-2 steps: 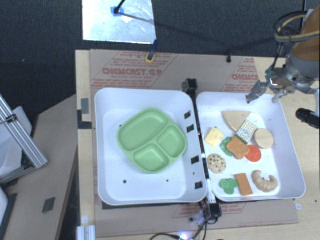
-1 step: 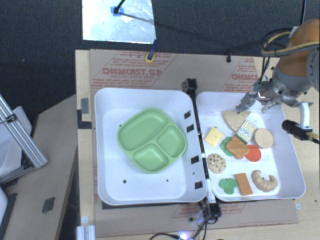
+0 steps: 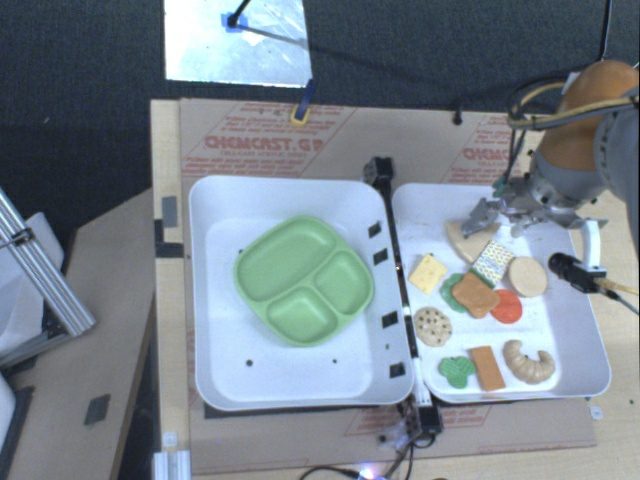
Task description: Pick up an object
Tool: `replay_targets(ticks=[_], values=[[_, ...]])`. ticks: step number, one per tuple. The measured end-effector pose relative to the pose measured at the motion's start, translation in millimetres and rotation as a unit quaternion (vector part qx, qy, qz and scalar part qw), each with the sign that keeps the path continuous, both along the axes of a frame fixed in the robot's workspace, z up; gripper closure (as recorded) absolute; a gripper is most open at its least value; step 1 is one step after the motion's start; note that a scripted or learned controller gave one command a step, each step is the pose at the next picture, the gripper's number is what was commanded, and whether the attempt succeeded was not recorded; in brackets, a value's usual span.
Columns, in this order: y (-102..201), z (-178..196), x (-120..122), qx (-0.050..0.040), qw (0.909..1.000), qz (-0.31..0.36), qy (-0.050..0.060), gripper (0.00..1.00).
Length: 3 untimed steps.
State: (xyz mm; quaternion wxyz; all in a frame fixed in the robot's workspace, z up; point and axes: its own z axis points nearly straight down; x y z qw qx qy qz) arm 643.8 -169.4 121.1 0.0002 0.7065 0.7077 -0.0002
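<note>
The right bin [image 3: 590, 368] holds several toy foods: a yellow cheese wedge [image 3: 428, 272], a chocolate-chip cookie [image 3: 432, 324], a green broccoli piece [image 3: 457, 370], an orange cracker [image 3: 487, 367], a croissant [image 3: 528, 360], a red tomato slice [image 3: 507, 309], a brown toast [image 3: 476, 294], a patterned packet [image 3: 492, 262] and a beige round bun [image 3: 528, 276]. My gripper [image 3: 487, 218] hangs low over the bin's far part, just above a pale flat piece [image 3: 462, 240] and close to the patterned packet. I see nothing lifted.
A green divided plate [image 3: 303, 280] lies in the left bin [image 3: 215, 368]. A black divider with clips [image 3: 392, 268] runs between the bins. The arm's grey and orange body [image 3: 590, 118] crosses the right bin's far corner, with cables around it.
</note>
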Motion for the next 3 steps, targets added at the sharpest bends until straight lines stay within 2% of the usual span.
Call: replay_targets(ticks=[1,2,3], values=[[1,-36,2,0.0008,1.0,0.001,-0.001,0.0],[1,-25,2,0.0002,1.0,0.001,-0.002,1.0],[-4,36,-3,-0.0008,1.0,-0.001,-0.004,1.0]])
